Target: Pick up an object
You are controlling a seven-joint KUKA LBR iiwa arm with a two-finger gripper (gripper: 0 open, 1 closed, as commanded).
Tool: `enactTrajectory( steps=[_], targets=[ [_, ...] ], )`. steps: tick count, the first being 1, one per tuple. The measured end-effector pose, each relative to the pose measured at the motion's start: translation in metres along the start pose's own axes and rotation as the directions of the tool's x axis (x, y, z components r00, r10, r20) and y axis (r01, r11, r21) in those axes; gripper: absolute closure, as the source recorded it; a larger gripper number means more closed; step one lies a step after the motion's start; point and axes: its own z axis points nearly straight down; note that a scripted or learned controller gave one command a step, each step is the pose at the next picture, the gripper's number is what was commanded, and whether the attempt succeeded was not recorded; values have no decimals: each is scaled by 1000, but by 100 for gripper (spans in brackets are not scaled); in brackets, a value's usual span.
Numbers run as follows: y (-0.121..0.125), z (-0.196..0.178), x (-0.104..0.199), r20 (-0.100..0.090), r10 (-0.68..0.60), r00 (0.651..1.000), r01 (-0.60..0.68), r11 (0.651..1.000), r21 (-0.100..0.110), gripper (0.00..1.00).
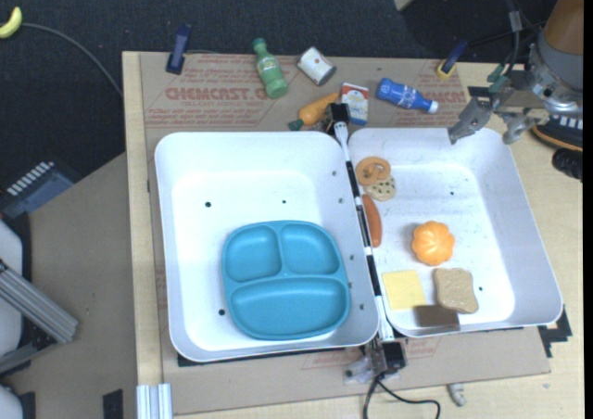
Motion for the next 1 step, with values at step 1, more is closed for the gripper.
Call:
enactTrajectory(
  steps=[1],
  targets=[
    [-59,112,16,-1,1,1000,-1,1000,2,0]
  ],
)
